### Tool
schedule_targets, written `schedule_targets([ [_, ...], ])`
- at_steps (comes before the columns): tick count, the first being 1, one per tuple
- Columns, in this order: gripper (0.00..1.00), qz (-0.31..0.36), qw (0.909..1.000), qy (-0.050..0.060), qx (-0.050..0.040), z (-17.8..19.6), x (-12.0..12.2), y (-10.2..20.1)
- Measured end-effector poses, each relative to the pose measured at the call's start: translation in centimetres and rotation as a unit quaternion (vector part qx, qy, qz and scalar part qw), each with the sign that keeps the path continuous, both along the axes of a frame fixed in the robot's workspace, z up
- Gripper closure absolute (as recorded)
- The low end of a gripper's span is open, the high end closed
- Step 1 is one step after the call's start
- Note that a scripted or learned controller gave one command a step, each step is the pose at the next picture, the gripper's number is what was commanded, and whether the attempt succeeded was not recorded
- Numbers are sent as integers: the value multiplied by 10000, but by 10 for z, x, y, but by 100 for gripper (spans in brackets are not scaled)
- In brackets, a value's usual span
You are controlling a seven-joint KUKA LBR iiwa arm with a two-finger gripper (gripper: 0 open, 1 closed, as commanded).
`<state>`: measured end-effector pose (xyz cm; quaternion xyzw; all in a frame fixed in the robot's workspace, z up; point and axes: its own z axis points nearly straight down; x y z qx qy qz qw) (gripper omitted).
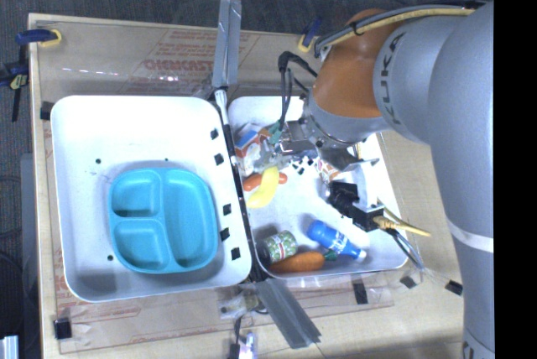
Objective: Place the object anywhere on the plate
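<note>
Wooden bench bearing two white bins, left and right, side by side.

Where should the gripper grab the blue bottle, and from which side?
Across the middle of the blue bottle, coming straight down. It lies flat and slanted, so fingers should close across its narrow width. The carrot sits close by its lower side.

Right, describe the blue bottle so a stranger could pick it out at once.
Start at the right-hand shallow white bin, the one the grey arm reaches into. Along its near edge lie three things in a row: a small green-labelled can, an orange carrot-shaped toy and the blue plastic bottle. The bottle is the rightmost, lying on its side, and the only blue item in that bin.
</note>
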<state>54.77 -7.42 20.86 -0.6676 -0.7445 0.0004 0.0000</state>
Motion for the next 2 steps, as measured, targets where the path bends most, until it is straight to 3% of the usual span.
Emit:
schedule_targets([
  [1, 100, 1544, 9880, 11, 5, -17, -21, 95],
  [2, 0, 1538, 9881, 8, 3, -17, -21, 94],
])
